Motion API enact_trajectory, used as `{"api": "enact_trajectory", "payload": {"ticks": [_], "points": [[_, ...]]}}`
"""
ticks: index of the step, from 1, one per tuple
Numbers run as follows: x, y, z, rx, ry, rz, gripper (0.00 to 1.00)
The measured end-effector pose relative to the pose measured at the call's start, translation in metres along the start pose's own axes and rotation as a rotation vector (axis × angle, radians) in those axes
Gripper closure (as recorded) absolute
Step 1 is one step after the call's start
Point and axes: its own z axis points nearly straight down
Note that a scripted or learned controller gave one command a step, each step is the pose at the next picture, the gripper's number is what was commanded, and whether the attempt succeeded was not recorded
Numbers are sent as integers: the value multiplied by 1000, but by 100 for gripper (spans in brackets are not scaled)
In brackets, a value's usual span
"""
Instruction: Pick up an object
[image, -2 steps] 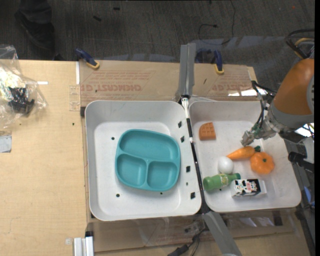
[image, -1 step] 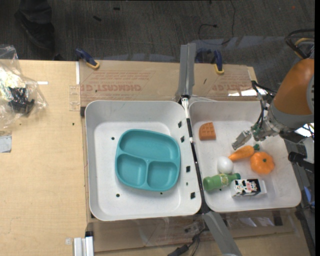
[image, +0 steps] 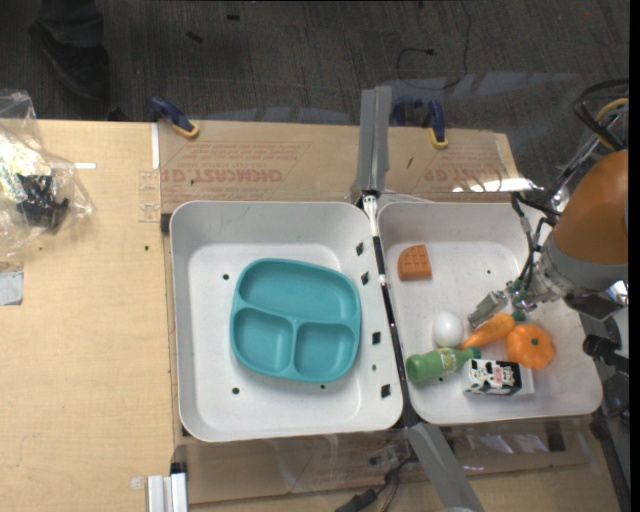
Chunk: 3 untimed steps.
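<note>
The gripper (image: 503, 303) sits low in the right bin (image: 470, 225), towards that bin's right wall and a little nearer its front edge than its back, its metal fingers (image: 490, 306) pointing left and down at the cluster of toys there. The fingers look parted, with one grey tip just above the carrot (image: 490, 331), which lies slanted with its point aimed at the front-left; the tip seems to touch or nearly touch the carrot's upper end, but at this slant I cannot tell whether the carrot is actually between the fingers, so no grasp is evident. Just right of the carrot is a small orange pumpkin (image: 530, 345), close against the carrot's thick end. A white egg (image: 447, 327) rests just left of the carrot, and below it a green bottle (image: 436, 364) lies on its side near the bin's front-left corner. A black-and-white carton (image: 493, 377) lies beside the bottle along the front edge, under the pumpkin. An orange waffle block (image: 415, 262) stands apart from the rest, towards the bin's back-left. The arm (image: 597, 225), grey with its orange band, comes in over the bin's right wall. The left bin (image: 200, 300) carries a teal divided plate (image: 296, 319) at its middle. Both bins stand on the table (image: 70, 350), on brown cardboard (image: 260, 165).
</note>
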Motion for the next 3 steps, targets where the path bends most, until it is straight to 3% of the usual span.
{"api": "enact_trajectory", "payload": {"ticks": [1, 2, 3], "points": [[31, -31, 0, 1, 1, 165, 0], [2, -75, 1, 2, 2, 215, 0], [2, -75, -8, 2, 3, 217, 100]]}}
